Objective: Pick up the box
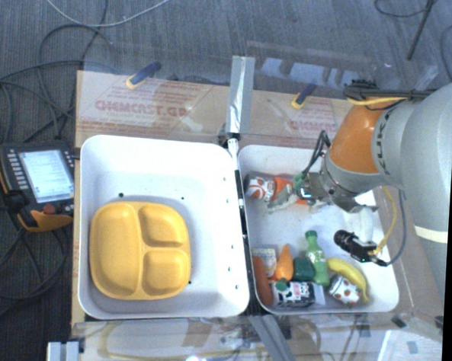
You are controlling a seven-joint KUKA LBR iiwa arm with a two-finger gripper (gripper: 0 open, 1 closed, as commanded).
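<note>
Gripper [305,190] low in upper part of right bin [383,296], under orange band of arm [411,149]; whether open or closed, cannot tell. Just left of it, white-and-orange object [261,188], close to fingers, perhaps touching. Lower in frame, a heap: carrot [283,262], green bottle [314,257], banana [352,272], and black-and-white box [294,294] at bottom edge, well apart from gripper. Left bin [121,150] with yellow tray [140,248]. Task apparently at start: box unlifted, reach and grasp both left.
</note>
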